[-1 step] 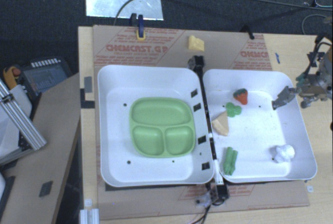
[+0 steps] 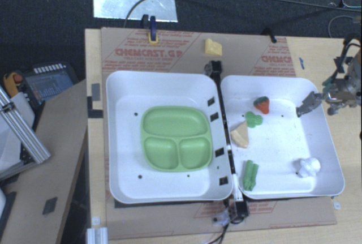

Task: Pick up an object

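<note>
From the camera view, I'm hanging my tool (image 2: 310,103) over the right bin's (image 2: 328,141) far right rim; whether it's released or clenched I cannot tell, and nothing is showing between it. The pickable things are lying in that bin: a strawberry toy (image 2: 261,104) beside a small green piece (image 2: 254,120), a pale wedge (image 2: 240,136), a green bean-like piece (image 2: 249,174) and a white crumpled lump (image 2: 309,167). The left bin (image 2: 121,124) is carrying a green divided plate (image 2: 175,138). I'm judging the risk as clipping the rim or closing on air, since everything is sitting well apart from me.
</note>
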`<control>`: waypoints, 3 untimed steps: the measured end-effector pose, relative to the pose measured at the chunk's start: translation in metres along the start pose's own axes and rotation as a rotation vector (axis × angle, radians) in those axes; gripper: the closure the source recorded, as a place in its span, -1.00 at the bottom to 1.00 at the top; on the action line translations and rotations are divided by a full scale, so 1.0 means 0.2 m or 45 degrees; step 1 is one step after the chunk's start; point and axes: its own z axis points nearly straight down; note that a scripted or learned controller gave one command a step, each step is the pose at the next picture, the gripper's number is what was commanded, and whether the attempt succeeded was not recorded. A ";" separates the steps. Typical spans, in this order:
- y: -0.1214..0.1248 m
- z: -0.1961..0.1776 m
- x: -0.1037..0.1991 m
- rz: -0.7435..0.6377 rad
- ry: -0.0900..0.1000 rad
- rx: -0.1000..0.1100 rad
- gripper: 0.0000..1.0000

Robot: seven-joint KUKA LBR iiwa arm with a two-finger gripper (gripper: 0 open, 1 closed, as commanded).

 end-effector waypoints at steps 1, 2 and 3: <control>-0.02 0.21 0.00 0.003 0.000 0.002 -1.00; -0.06 0.49 0.01 0.003 0.001 0.004 -1.00; -0.09 0.71 0.04 0.004 0.002 0.004 -1.00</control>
